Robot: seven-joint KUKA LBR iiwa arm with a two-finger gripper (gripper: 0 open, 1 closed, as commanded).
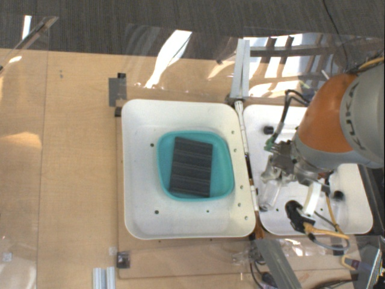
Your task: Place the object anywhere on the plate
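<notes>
Resting flat on the teal plate in the left bin: one dark ribbed rectangular object, lying wholly inside the plate's rim, so the placement reads as done. Positioned over the right bin, well apart from the plate: the grey arm with its tool, whose opening cannot be judged at this slant, nothing visibly carried. Remaining work, by estimate: none beyond keeping the arm off the worktop side.
</notes>
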